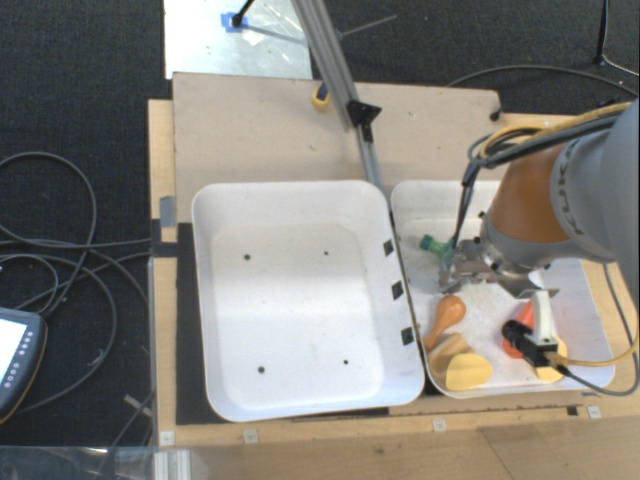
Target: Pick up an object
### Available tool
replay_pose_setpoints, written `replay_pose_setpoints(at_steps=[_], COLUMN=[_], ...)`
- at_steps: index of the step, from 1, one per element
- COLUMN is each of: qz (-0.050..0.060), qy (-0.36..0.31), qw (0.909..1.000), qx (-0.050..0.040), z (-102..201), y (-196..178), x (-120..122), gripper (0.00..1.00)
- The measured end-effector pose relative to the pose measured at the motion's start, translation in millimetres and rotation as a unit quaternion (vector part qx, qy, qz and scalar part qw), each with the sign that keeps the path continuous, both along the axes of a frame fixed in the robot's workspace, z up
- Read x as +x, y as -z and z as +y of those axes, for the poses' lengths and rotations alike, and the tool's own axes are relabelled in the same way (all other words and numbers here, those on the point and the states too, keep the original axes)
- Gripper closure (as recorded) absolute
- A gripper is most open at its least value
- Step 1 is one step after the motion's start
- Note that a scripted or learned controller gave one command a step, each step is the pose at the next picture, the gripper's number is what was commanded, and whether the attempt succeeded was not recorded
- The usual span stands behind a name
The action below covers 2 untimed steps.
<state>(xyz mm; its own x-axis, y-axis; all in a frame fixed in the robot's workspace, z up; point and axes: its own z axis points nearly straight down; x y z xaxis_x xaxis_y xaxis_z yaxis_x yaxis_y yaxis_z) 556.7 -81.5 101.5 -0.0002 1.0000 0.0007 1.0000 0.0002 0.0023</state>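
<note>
My gripper (pixel 454 272) is low in the left part of the right bin (pixel 590 308), under the grey wrist with the orange band. A small green object (pixel 430 242) lies just to its upper left. An orange pear-shaped object (pixel 448 314) lies right below it, very close to the gripper tip. Nearer the front are a tan block (pixel 447 349) and a yellow rounded piece (pixel 468 371). A red object (pixel 516 338) lies to the right, partly hidden by the wrist. I see nothing held in the gripper.
The left bin (pixel 300 298) sits beside the right one, their walls meeting at black clips (pixel 397 290). A slanted grey pole (pixel 335 63) crosses the back of the bench. Cables lie on the floor to the left.
</note>
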Motion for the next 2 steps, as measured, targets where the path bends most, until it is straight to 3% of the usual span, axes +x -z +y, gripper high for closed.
replay_pose_setpoints(at_steps=[2], qz=[-0.003], qy=[-0.003], qw=[1.0], qx=[-0.001], z=[-1], y=[-108], x=[2], gripper=[1.0])
